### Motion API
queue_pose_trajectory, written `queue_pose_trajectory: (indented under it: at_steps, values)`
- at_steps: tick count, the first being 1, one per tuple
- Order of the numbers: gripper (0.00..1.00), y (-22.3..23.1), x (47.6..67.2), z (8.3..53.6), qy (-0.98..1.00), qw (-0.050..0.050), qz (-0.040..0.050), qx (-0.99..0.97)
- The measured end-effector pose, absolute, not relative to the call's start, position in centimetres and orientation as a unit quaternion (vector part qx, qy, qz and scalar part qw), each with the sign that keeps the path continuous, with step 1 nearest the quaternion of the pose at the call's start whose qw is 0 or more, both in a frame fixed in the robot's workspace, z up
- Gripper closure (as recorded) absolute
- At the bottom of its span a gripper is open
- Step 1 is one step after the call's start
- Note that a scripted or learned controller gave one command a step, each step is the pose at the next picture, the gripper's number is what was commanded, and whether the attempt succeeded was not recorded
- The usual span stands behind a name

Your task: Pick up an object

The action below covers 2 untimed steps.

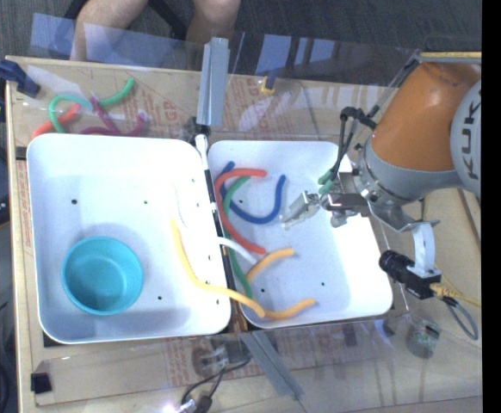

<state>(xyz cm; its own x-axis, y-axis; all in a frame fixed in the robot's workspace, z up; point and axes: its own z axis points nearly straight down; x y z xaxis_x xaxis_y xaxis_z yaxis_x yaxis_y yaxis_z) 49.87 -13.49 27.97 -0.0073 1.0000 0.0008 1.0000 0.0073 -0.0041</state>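
Observation:
My gripper (297, 211) hangs over the middle of the right bin (354, 274), its metal fingers pointing left and slightly spread, with nothing between them. Just left of the fingertips lies a blue curved strip (263, 209). A red strip (233, 179) and a green strip (231, 198) curve along the bin's left side. An orange strip (270, 261) and a white strip (240, 248) lie lower in the bin. A yellow strip (201, 275) drapes across the divider between both bins.
A teal bowl (102, 274) sits in the left bin (87, 179) near its front left. Several coloured strips (91, 114) lie on the bench behind the left bin. A metal bar (213, 80) stands behind the divider.

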Motion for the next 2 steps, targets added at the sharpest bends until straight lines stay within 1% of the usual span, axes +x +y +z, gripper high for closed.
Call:
queue_pose_trajectory:
  at_steps: [1, 2]
  values:
    - [0.00, -13.52, 50.27, 9.20, -0.705, 0.000, 0.0004, -0.709]
    - [1.00, -13.50, 50.27, 10.14, -0.707, 0.001, 0.0009, -0.707]
